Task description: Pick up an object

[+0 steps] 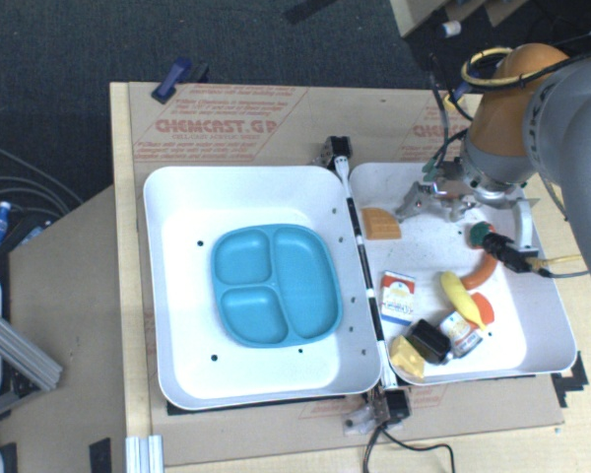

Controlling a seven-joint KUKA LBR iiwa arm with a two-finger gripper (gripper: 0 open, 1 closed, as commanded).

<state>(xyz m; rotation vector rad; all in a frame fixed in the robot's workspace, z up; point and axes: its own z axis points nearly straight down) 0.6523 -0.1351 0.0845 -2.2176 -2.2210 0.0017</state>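
The candidate objects are gathered in the right bin (pixel 547 348): a tan bread-like slice (pixel 380 225) near its left wall, a small red-and-white carton (pixel 397 298), a yellow banana (pixel 460 298) lying against an orange-red piece (pixel 481 308), a small can (pixel 462 334), a black item (pixel 429 341) and a yellow wedge (pixel 406 360) crowded at the near edge, and an orange carrot-like piece (pixel 479 267) with a green tip.

The hand (pixel 435 197) is seen low over the far part of this bin, beside the slice; whether its fingers are apart or together cannot be told, and nothing is seen between them.

The slice is judged the easiest target, since it is nearest and stands apart from the others. A clean descent is best made on its open right side, because the dividing wall lies just beside its left edge.

The near cluster is tightly packed, so neighbours would probably be disturbed there. Open floor is left in the middle of the bin.

The left bin (pixel 172 264) carries a blue divided plate (pixel 276 284), and both bins rest on the tabletop (pixel 128 166).
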